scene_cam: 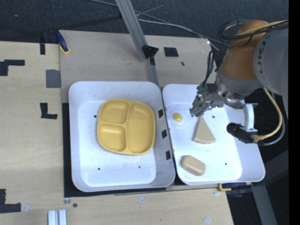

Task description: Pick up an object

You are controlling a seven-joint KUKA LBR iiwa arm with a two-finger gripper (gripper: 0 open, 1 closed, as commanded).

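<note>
I see soft, even light from above. The white bins (117,90) look bright but not shiny. Shadows are faint. The whole picture is a bit fuzzy and grainy.

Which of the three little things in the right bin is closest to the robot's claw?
The tan wedge. Its tip sits just below the gripper. The small yellow ball lies off to the side, and the tan oval block is farthest.

arm (262,55) cut off at right edge, tool (200,108) finger spacing unclear
</note>
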